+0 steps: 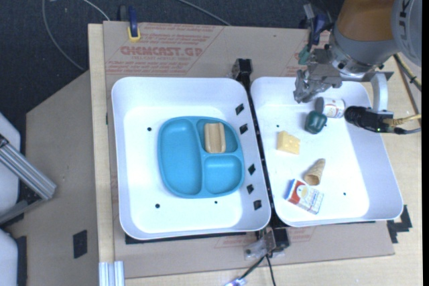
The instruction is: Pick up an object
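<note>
Jaws — whether spread or pressed together, I cannot tell; the gripper (305, 92) hangs upper right, near a teal cup (316, 122).

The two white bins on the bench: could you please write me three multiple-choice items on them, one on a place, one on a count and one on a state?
1. Where does the tan block lie?
A. in the blue tray's upper right compartment
B. on the right bin's floor
C. on the cardboard

2. How many compartments has the blue tray?
A. two
B. three
C. five

3. How does the cone lie?
A. upright
B. on its side
C. inside the tray

Key:
1 A: the tan block sits in the blue tray.
2 B: two ridges split it.
3 B: the cone lies flat in the right bin.
</note>
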Robot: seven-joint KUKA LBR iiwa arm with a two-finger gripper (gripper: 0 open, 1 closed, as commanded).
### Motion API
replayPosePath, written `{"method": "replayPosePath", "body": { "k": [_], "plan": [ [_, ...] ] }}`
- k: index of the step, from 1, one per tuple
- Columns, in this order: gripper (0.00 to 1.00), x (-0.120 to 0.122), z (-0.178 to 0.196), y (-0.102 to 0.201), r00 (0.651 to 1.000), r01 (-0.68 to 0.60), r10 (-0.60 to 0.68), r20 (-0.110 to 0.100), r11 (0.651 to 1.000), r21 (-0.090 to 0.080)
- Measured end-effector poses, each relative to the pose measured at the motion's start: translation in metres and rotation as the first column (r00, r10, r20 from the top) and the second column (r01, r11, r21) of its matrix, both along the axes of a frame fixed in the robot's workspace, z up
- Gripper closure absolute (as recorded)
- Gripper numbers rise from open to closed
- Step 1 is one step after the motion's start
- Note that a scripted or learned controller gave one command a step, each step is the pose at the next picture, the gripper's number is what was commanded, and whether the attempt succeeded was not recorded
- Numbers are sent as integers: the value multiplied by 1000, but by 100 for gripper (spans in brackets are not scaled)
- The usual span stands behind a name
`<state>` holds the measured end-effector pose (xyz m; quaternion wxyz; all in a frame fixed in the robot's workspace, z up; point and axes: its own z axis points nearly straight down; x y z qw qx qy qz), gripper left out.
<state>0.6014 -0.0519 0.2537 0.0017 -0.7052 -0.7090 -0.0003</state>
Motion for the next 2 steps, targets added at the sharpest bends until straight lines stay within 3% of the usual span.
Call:
{"method": "replayPosePath", "body": {
  "k": [2],
  "plan": [
    [100,-13,-22,95,1000,0,0,-2,1000,0]
  ]
}}
